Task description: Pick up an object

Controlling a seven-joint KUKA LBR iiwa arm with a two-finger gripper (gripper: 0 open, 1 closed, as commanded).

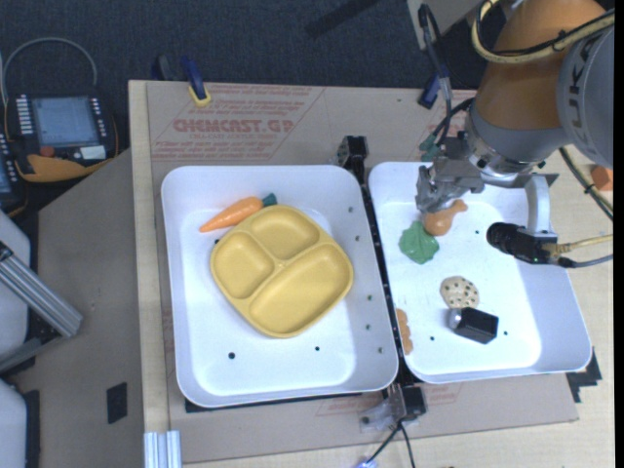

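Right bin [546, 354], upper part: one small orange object [442, 221], lying directly under my tool [438, 201], touching or just below its tip; whether my tool is wide, narrow or gripping I cannot tell. Just below-left of it: green leafy piece [419, 244]. Lower centre of the same bin: speckled cookie [458, 290], black block [477, 325] just beneath it. Left bin [185, 291]: yellow divided plate [282, 270], centre; carrot [231, 214] at its upper-left edge. Both bins sit on the tabletop [244, 125].

Small orange object [441, 221], perhaps toy food, right bin, beside green piece [419, 245]
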